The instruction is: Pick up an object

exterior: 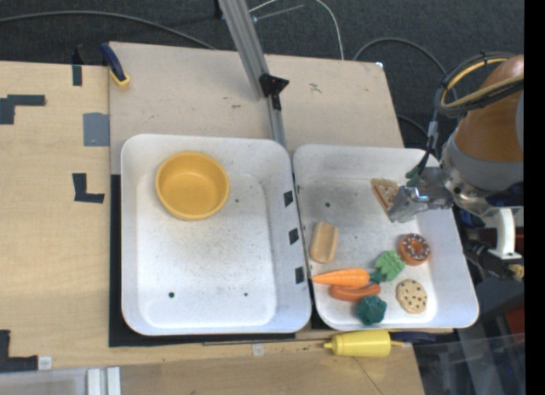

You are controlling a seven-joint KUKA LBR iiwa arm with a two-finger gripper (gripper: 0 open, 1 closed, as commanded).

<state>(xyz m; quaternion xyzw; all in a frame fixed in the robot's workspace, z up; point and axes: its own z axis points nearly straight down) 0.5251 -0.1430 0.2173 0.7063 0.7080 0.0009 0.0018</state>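
In the right bin lie several toy foods: a pizza slice, a tan bread piece, an orange carrot, a red sausage, a green lettuce piece, a dark green broccoli, a chocolate donut and a cookie. My gripper hangs low over the bin's right side, right beside the pizza slice and just above the donut. I see nothing held in it.
The left bin holds a yellow bowl. A yellow mustard bottle lies on the bench in front of the right bin. A grey pole slants up from between the bins at the back.
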